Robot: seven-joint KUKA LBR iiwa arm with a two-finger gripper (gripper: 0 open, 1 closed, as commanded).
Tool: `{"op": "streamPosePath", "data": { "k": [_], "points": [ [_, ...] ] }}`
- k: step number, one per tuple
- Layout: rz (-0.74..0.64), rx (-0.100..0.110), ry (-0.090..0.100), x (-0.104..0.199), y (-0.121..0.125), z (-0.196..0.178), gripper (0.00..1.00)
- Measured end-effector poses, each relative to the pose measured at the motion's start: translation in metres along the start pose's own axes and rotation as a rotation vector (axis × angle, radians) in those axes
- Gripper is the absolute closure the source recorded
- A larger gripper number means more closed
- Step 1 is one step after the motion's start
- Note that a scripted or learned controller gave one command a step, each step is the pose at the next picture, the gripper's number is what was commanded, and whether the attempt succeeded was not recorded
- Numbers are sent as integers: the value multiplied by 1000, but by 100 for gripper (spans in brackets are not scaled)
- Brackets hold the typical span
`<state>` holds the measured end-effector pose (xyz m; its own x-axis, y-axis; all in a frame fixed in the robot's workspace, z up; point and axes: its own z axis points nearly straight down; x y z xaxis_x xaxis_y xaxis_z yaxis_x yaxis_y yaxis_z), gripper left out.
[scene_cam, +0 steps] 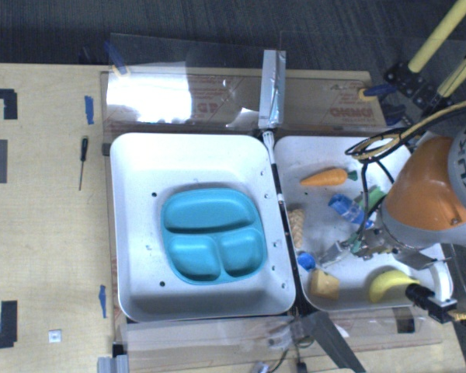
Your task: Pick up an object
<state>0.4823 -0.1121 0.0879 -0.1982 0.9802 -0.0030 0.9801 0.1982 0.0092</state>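
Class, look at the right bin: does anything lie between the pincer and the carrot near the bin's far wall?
Yes. The pincer sits low in the right bin, and the carrot lies beyond it. A small blue object rests roughly between them, a little off the straight path. The rest of that stretch is bare bin floor.

The arm (443,185) is being reached in from the right edge of the camera view, its orange band being shown broad and rounded above the wrist. Black cables are being carried in loops over the band's upper side. The claw (338,252) is being pointed down and leftward, low beneath the wrist, its metal tip being angled left.
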Motion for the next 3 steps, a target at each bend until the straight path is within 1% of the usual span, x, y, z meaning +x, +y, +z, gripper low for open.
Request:
{"op": "streamPosePath", "data": {
  "k": [1, 2, 3],
  "points": [
    [38, 1, 3, 53, 24, -100, 0],
    [82, 12, 1, 1, 49, -60, 0],
    [187, 5, 0, -5, 74, -12, 0]
  ]
}}
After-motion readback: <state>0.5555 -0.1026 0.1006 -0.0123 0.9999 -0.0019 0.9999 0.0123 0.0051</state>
